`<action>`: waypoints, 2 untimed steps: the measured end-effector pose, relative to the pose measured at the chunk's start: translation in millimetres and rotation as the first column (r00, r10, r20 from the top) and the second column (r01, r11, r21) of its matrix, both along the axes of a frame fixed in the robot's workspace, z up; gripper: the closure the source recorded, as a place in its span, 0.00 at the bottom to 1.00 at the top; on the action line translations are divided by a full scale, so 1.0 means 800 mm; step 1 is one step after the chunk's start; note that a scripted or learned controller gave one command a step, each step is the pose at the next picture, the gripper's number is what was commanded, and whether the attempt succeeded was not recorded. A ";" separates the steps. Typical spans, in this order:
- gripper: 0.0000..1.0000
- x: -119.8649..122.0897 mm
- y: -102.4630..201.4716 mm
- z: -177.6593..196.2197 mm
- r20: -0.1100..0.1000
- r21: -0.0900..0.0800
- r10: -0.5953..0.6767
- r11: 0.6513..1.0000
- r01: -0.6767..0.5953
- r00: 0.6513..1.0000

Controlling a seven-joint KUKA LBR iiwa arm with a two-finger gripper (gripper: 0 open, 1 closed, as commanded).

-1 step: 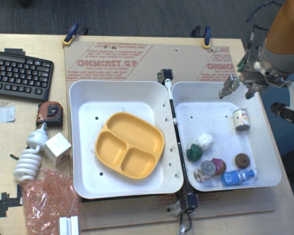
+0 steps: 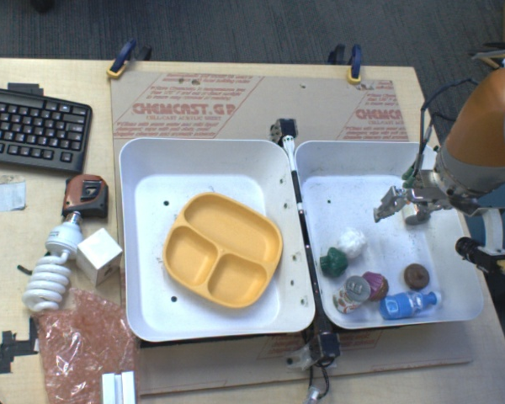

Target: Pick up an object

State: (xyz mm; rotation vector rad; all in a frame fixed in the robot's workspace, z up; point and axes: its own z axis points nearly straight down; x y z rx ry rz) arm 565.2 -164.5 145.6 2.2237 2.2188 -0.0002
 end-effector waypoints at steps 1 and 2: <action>0.00 -0.081 0.029 -0.066 0.001 0.000 -0.001 1.000 0.001 1.000; 0.00 -0.109 0.026 -0.066 0.001 0.001 -0.001 1.000 0.001 1.000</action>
